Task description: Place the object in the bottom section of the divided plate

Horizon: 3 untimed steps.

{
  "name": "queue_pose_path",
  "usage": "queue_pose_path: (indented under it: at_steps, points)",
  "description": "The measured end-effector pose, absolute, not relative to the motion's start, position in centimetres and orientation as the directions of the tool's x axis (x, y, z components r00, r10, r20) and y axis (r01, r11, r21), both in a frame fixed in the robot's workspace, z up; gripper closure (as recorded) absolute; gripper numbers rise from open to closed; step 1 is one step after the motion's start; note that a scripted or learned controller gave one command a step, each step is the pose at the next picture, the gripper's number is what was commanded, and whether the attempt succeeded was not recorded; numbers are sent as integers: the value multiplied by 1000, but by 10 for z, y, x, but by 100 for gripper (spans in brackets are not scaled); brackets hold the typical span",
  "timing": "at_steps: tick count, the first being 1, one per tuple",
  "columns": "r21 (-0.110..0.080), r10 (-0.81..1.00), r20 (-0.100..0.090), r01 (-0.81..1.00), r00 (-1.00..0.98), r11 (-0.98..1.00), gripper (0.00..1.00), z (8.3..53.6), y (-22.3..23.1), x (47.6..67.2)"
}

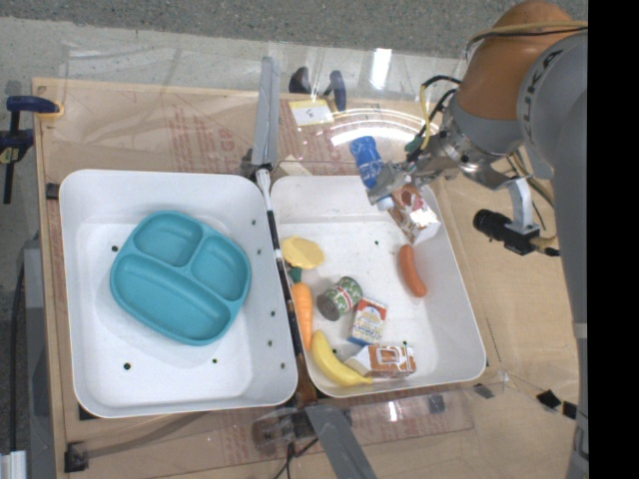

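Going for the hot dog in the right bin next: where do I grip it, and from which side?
Grip the hot dog at its middle, coming straight down from above, fingers closing across its narrow width. It lies flat on the bin floor, long axis running roughly up-down in the view, with open space on both long sides.

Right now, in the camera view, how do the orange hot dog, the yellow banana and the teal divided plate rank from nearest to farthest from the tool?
1. The orange hot dog, in the right bin just below the tool.
2. The yellow banana, at the right bin's near edge.
3. The teal divided plate, in the left bin.
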<state>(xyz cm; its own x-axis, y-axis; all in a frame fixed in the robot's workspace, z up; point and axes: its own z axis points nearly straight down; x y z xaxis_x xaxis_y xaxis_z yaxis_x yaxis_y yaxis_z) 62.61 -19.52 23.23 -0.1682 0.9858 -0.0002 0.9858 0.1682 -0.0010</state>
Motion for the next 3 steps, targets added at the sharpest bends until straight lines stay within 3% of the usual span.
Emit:
queue_pose_path:
  at_steps: [1,2,3]
  points:
    - [-2,994,0,994,-110,110,100,187,-87,624]
    - [-3,1000,-1,1000,-13,13,100,196,-6,577]
    - [-4,977,1,977,-212,212,100,206,47,536]
